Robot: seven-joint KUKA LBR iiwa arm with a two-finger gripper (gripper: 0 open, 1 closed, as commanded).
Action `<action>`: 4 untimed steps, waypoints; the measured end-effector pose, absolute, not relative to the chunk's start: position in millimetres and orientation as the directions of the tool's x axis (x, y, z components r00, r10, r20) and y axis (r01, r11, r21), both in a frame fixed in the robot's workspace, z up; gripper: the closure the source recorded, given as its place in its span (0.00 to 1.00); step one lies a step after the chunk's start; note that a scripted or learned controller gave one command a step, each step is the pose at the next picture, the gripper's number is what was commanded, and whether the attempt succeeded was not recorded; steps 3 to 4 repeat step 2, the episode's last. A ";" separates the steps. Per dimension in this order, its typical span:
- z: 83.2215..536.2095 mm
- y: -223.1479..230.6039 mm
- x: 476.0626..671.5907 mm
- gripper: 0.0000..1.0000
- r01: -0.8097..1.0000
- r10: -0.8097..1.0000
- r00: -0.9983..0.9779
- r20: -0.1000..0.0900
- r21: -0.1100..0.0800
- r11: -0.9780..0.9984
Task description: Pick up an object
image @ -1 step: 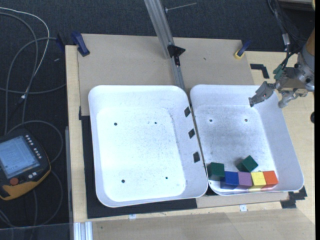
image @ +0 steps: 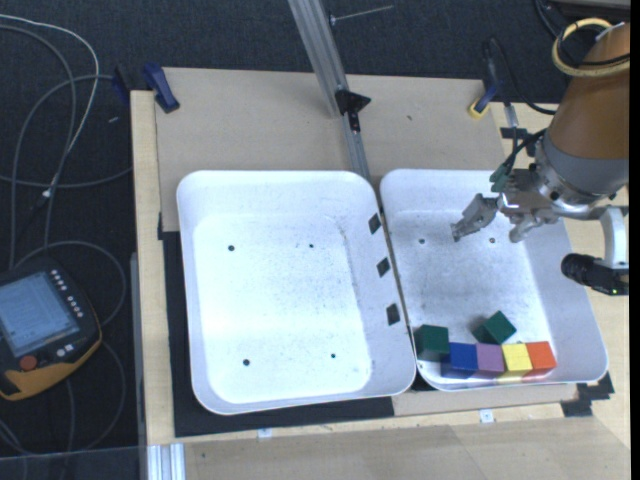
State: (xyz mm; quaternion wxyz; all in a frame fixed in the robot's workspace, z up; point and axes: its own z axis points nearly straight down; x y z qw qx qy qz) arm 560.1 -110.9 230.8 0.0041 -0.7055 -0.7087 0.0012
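The gripper (image: 490, 224) hangs spread wide with nothing in it, over the upper part of the right bin (image: 575, 313). The blocks (image: 487, 349) sit in a row near its bottom edge.

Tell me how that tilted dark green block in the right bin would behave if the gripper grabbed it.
The dark green block looks rigid with flat faces, so it probably won't roll. It sits tilted against the yellow block, so it may shift when touched.
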 end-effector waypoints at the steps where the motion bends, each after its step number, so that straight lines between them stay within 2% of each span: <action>1: 159.9 -110.7 617.6 0.00 1.000 1.000 -0.003 0.000 -0.003 0.003; 2: 202.8 -58.1 660.1 0.00 1.000 1.000 -0.007 0.001 0.008 0.007; 4: 202.8 -58.1 660.1 0.00 1.000 1.000 -0.007 0.001 0.008 0.007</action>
